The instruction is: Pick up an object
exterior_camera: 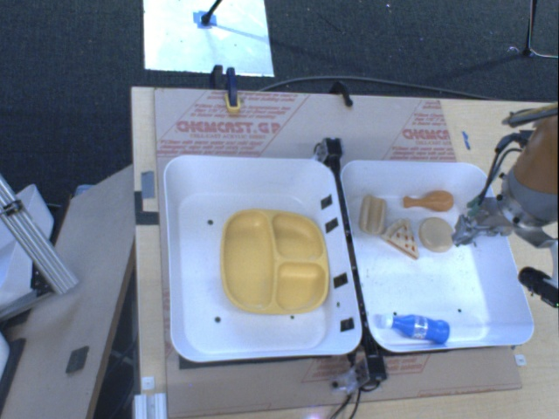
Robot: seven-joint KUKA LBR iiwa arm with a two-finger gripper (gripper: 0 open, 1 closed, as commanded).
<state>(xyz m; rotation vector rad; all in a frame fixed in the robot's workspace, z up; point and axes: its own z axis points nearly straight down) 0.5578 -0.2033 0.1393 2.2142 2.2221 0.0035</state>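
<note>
The right bin [489,321] holds several small items: a tan ridged block [373,213], an orange drumstick-shaped toy [430,202], a wedge-shaped slice [403,238], a round beige disc [435,234] and a blue bottle [420,327] lying near the front. My gripper [465,230] comes in from the right and sits low in the bin, right beside the disc's right edge. Nothing shows between its fingers. The grey arm and its orange band [534,171] rise at the right edge.
The left bin [183,234] carries a yellow divided plate [275,260]. A black divider with clips [342,251] runs between the two bins. The front right of the right bin floor is bare white. A clamp [231,90] stands at the bench's back edge.
</note>
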